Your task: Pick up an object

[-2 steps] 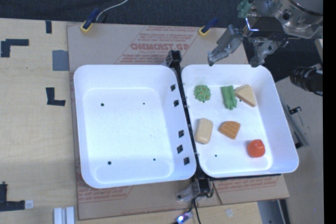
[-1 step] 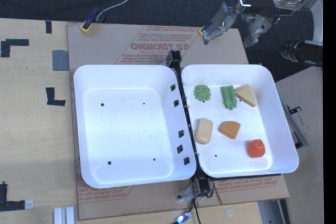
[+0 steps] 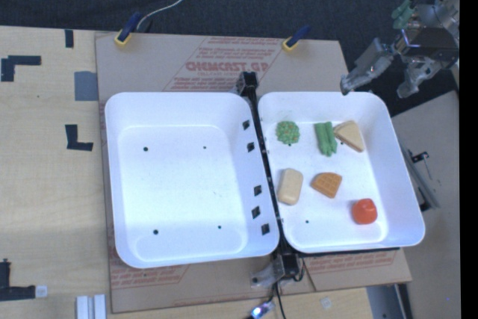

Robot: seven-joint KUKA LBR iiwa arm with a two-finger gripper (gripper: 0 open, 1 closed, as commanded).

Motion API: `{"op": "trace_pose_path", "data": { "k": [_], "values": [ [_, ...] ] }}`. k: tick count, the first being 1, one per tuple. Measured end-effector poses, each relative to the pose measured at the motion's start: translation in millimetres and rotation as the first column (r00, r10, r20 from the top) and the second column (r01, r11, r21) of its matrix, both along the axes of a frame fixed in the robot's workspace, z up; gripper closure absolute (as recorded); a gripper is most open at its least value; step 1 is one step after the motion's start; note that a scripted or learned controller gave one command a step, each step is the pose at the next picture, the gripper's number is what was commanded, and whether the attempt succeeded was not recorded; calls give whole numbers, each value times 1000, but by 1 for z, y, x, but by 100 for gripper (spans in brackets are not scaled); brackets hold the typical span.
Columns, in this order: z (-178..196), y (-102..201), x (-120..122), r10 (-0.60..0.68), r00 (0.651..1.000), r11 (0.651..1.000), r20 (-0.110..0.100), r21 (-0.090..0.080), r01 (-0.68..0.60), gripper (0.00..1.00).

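While the left bin (image 3: 179,183) sits bare white on the cardboard sheet (image 3: 224,63), the right bin (image 3: 388,160) beside it carries five small toy foods. Nearest the divider lies a round green broccoli piece (image 3: 287,133), and below it a pale cream bread roll (image 3: 290,186). Next comes a green bean pod (image 3: 325,138), standing lengthwise, with a tan wedge (image 3: 349,135) just beside it on the right, apparently touching. Below those rests an orange chunk (image 3: 327,184), and nearer the bin's lower right corner a red tomato (image 3: 364,211), apart from the rest. Above the right bin's upper right corner hangs the gripper (image 3: 381,82), its two fingers spread wide apart with nothing between them, clear of every object
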State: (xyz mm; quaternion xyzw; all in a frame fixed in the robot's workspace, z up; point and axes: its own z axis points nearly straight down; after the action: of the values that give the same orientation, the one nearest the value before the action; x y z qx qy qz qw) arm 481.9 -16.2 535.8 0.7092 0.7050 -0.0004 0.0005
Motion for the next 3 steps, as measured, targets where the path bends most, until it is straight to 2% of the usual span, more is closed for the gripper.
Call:
{"op": "trace_pose_path", "data": {
  "k": [1,2,3],
  "values": [
    [-167,15,0,7,1000,1000,-19,0,-7,0],
    [-99,10,68,8,1000,1000,7,0,-8,0],
    [-27,-64,2,-1,1000,1000,8,-1,1,0]
  ]
}}
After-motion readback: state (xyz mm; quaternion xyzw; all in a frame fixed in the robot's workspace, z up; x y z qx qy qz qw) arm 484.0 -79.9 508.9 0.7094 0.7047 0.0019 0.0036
